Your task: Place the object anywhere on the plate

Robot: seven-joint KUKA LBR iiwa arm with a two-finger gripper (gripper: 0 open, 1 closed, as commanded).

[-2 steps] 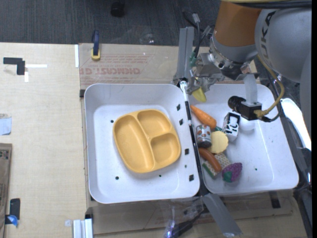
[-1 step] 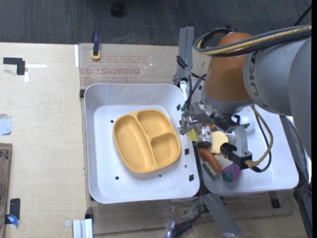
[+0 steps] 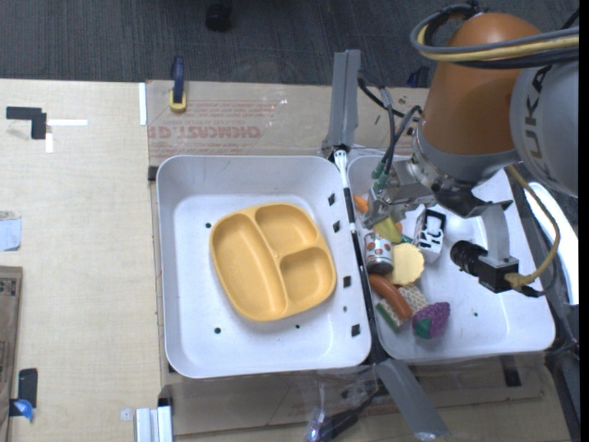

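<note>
Your pincer (image 3: 391,194) hangs low over the back left corner of the right bin (image 3: 515,334), beneath the arm's orange band (image 3: 479,81); whether it is wide, narrow or gripping anything, you cannot tell (cables and the wrist body cover it). Just below it, along the bin's left wall, lies a jumble of small toy foods: a pale yellow disc (image 3: 408,263), a small can (image 3: 378,247) touching it, a sausage (image 3: 391,293) in front of that, and a purple grape bunch (image 3: 430,319) nearest the front. A black-and-white block (image 3: 430,231) sits beside the disc, toward the arm. Across the divider, the yellow plate (image 3: 272,261) with three compartments rests in the middle of the left bin (image 3: 184,274), well apart from the pile. Both bins sit side by side on your counter (image 3: 74,247).
</note>
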